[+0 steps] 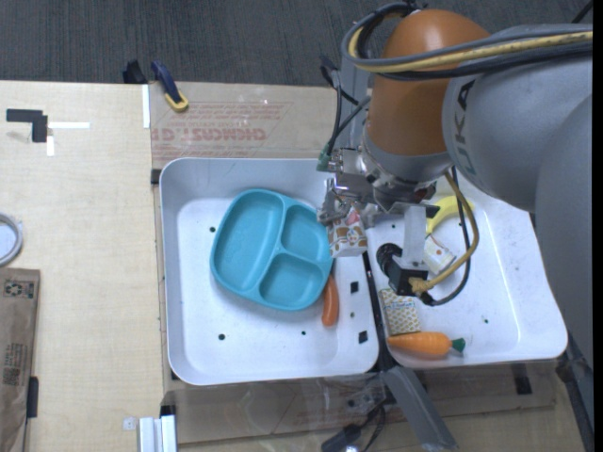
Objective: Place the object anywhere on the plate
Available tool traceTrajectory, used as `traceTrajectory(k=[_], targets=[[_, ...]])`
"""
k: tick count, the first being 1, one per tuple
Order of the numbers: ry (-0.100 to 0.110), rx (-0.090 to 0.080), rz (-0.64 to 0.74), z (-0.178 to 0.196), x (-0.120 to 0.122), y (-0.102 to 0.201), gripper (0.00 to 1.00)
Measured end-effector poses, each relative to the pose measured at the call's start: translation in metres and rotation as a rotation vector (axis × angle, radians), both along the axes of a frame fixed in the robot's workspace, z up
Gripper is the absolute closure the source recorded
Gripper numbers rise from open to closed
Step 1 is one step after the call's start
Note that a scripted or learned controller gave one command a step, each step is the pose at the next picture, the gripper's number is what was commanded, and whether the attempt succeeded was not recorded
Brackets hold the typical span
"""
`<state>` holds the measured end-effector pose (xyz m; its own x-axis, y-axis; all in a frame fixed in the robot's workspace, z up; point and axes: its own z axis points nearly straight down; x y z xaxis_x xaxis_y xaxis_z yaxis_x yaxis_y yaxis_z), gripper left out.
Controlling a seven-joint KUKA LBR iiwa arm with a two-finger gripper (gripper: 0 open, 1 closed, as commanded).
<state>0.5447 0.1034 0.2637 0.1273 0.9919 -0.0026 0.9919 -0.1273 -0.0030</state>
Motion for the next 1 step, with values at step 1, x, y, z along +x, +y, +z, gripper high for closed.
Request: traceTrajectory(k=[1], targets=[[0.000, -0.001, 0.000, -0.0003, 0.0000, -0.0003, 0.00]])
